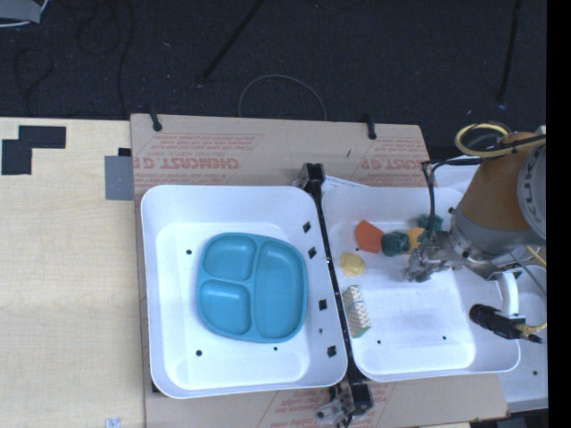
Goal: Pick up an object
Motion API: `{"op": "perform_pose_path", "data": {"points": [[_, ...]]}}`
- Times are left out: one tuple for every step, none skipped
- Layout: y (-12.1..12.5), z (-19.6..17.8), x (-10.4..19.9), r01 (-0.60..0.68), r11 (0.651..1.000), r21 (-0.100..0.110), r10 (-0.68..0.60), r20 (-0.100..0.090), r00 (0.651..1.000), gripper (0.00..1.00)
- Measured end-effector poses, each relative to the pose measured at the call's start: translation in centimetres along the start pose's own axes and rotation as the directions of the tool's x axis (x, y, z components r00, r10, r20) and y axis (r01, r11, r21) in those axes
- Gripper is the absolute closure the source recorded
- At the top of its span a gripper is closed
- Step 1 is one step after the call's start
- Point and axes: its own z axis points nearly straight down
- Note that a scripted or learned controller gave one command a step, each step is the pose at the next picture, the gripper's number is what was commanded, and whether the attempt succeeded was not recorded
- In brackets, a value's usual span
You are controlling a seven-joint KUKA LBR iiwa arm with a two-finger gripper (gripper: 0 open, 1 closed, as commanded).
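Note:
My gripper (418, 269) hangs low over the right bin (419, 350), in its upper right part, on the grey arm with the orange band. Just to its left lie a dark green lump (393, 242) and a small yellow piece (416, 236) that touch each other. An orange-red piece (368, 235) sits further left, and a yellow lump (352, 263) lies below that. A ridged tan item (356, 309) rests against the bin's left wall. I see nothing between the gripper's tips.
The left bin (169, 328) holds a blue divided plate (251, 286). A black divider (326, 283) runs between the two bins. The lower half of the right bin's floor is bare white. Cardboard lies under both bins.

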Motion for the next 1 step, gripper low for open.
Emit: {"op": "perform_pose_path", "data": {"points": [[0.31,-5.94,0.75,0.005,1.0,-0.008,-0.005,0.002,1.0,1.0]]}}
